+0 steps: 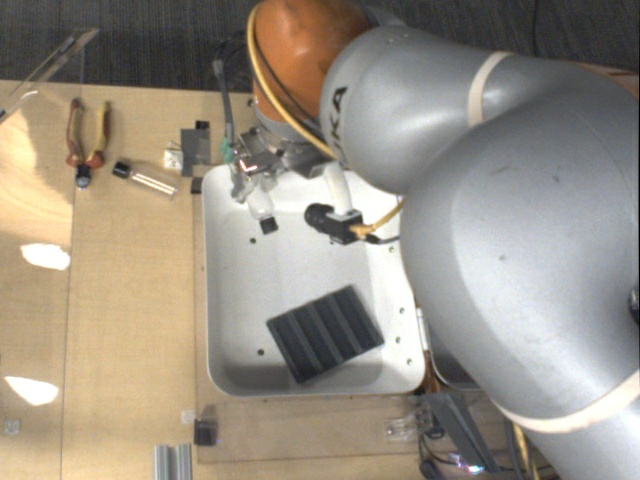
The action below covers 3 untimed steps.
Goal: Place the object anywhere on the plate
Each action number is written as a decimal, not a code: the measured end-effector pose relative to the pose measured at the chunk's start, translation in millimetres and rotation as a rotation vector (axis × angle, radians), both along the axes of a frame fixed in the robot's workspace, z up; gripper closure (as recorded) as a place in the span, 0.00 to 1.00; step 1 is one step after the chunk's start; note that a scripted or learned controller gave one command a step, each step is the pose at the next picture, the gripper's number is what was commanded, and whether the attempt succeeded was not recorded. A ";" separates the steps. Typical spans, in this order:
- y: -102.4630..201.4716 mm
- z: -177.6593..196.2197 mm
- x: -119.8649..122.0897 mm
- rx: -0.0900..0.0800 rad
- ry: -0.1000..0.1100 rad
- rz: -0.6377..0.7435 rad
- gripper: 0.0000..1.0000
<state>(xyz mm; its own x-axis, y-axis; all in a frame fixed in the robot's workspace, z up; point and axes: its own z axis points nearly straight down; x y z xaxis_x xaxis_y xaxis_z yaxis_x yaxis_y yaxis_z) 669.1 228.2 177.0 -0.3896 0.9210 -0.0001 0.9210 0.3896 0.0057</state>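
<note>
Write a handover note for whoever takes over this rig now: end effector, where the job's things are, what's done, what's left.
End effector: at the top end of the white bin, beside the small black block; open or shut, cannot tell.
Block: on the bin floor, apart from the dark ribbed plate lower down.
Done: nothing placed.
Left: grasp block, set it on plate.

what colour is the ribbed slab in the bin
Black or very dark grey, seen in the camera view: the ribbed slab.

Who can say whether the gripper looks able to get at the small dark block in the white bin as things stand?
Probably yes. The gripper hangs close above the small dark block, and the bin floor around the block lies bare. The ribbed black plate sits further along the bin, out of the way.
</note>
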 end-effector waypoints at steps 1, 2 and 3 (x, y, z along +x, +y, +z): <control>-4.4 110.7 -0.1 -0.001 -0.002 0.179 1.00; -3.0 122.0 0.3 -0.002 -0.007 0.183 1.00; -1.2 36.9 -0.6 -0.001 0.004 -0.022 1.00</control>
